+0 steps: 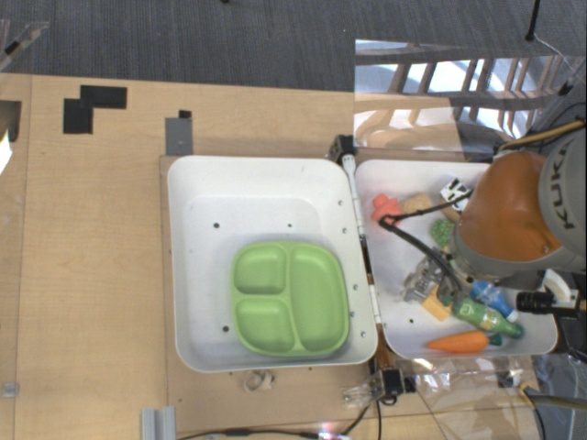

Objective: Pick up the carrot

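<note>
Overhead slanted view of a wooden bench (pixel 83 273) bearing two shallow white bins side by side. The left bin (pixel 211 200) holds one item: a single green plate (pixel 290 297) with three compartments, lying flat toward the bin's near half. The right bin (pixel 394 328) holds a loose cluster of small objects. One carrot (pixel 458 343), orange and lying on its side, rests at the bin's near edge, just below one green bottle (pixel 486 317) that lies tilted with a blue piece (pixel 484 292) at its upper end. One yellow block (pixel 437 307) sits just left of the bottle. One pink-red object (pixel 385 206) and one tan object (pixel 417 203) lie near the bin's far left corner; a green item (pixel 443 232) is partly hidden by the arm. The single arm (pixel 514 211), its orange band prominent, enters from the right and covers much of the bin. Its gripper (pixel 424 280) hangs low over the bin's middle, left of and above the carrot and apart from it; nothing is seen between its fingers, and how far they are spread cannot be made out. A black cable (pixel 413 237) trails from the arm toward the pink-red object.
</note>
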{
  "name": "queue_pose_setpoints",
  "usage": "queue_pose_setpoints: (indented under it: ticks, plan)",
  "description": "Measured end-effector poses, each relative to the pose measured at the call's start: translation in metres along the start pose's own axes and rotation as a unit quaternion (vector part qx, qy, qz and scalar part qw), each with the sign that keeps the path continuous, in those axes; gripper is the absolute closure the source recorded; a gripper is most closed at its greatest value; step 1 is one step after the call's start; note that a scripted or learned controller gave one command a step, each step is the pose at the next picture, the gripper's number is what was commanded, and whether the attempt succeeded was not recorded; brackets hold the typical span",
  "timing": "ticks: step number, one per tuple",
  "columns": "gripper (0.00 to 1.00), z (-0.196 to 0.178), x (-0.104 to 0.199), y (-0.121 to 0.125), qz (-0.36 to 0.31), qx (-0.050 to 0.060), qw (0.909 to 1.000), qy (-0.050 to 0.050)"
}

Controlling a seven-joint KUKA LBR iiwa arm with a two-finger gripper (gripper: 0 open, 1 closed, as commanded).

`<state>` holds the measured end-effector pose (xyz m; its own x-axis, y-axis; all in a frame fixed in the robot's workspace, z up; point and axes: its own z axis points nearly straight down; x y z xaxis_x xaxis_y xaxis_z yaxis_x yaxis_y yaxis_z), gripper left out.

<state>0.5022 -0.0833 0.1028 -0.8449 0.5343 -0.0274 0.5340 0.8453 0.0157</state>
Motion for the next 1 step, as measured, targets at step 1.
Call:
queue_pose_setpoints:
  ticks: [1]
  plan:
    - [1.00,-0.0830,-0.0060,0.0678,0.141,0.005,0.9900,0.008]
